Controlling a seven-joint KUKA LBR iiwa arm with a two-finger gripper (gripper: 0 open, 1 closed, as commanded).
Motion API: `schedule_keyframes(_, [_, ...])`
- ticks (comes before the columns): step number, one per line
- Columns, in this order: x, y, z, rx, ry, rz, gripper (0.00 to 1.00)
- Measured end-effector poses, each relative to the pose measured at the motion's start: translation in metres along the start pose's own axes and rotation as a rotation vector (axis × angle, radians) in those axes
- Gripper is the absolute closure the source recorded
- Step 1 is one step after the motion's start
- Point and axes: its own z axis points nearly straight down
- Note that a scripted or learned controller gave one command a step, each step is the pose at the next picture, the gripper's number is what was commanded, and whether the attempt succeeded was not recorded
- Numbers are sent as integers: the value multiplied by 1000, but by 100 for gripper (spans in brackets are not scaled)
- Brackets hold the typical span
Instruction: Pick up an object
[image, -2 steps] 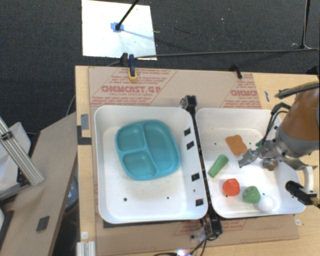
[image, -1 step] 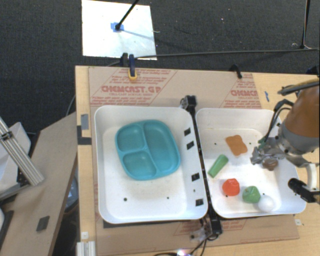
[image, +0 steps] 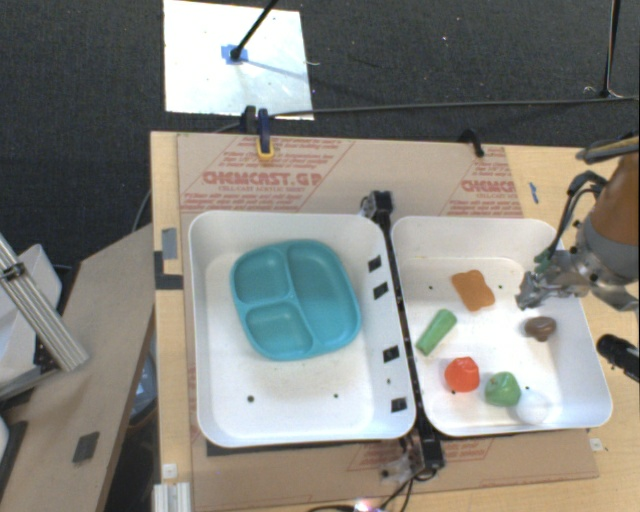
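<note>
Brown, the small rounded object (image: 541, 327) lies just below the tool (image: 530, 291); whether the tool is open I cannot tell. Best centre over it before descending.

Arm (image: 612, 235) cut off by the right edge of the camera view; only the wrist end and part of the orange band are in frame. Gripper (image: 531, 291) small and dark against the right bin's (image: 470, 235) wall; finger state cannot be told. A pale object (image: 534, 407) in the right bin's near corner blends with the white floor; identity unclear. Brown object (image: 541, 327) beside the gripper too small to identify. Metal frame (image: 35, 310) cut off at left edge.
</note>
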Motion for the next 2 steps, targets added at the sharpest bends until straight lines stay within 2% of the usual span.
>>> schedule_keyframes(1, [0,2,-53,-3,-1,-1,100])
schedule_keyframes(2, [47,0,-61,1,1,-3,100])
